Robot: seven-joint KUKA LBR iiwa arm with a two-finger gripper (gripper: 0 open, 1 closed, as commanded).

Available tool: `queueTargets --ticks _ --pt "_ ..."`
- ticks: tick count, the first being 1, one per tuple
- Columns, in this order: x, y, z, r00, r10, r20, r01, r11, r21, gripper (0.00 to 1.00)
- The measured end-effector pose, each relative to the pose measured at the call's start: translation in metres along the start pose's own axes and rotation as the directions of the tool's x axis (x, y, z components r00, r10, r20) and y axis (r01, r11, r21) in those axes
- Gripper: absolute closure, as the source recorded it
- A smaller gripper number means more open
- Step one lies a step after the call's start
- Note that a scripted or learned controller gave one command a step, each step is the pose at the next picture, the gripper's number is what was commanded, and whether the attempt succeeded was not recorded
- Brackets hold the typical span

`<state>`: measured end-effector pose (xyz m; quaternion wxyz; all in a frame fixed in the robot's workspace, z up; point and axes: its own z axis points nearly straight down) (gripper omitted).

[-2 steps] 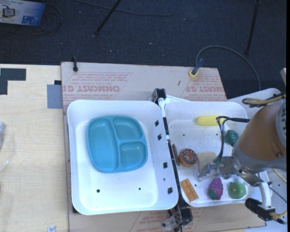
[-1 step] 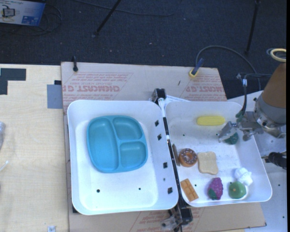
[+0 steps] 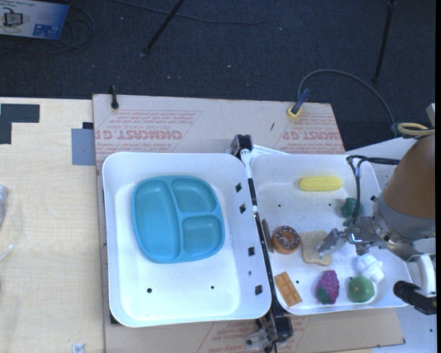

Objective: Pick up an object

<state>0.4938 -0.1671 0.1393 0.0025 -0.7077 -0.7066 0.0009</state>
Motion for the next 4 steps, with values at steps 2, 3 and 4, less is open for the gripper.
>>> queueTargets --ticks 2,3,4 --pt "0.010 0.052 0.050 1.000 -0.001 0.002 0.001 1.000 -0.005 0.00" --pt "0.047 0.078 0.051 1.000 -0.002 0.001 0.002 1.000 -0.004 0.00" --pt "-0.047 0.130 0.013 1.000 -0.002 0.003 0.002 1.000 -0.004 0.00"
